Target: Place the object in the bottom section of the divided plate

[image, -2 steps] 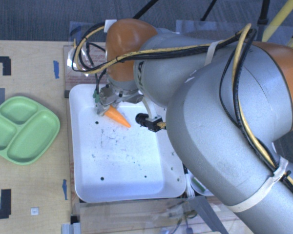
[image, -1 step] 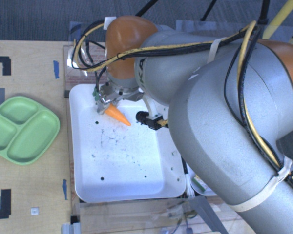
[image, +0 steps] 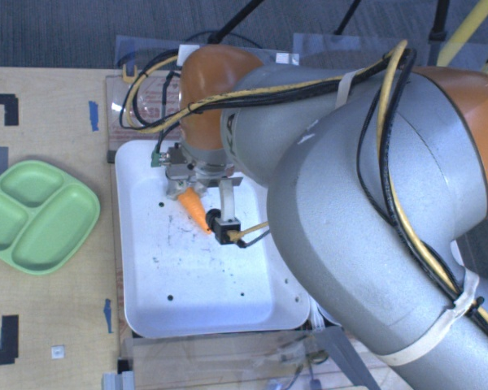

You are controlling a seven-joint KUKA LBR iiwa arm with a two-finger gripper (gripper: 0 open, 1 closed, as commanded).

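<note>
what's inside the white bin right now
An orange carrot-like object lies in the white bin, under the tool. The arm covers the bin's right side.

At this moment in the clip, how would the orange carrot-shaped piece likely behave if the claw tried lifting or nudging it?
The carrot looks like a small moulded toy, so probably stiff and light. Its tapered, rounded shape suggests it could roll or pivot on the smooth white bin floor. Beside the claw, its glossy surface might slip.
</note>
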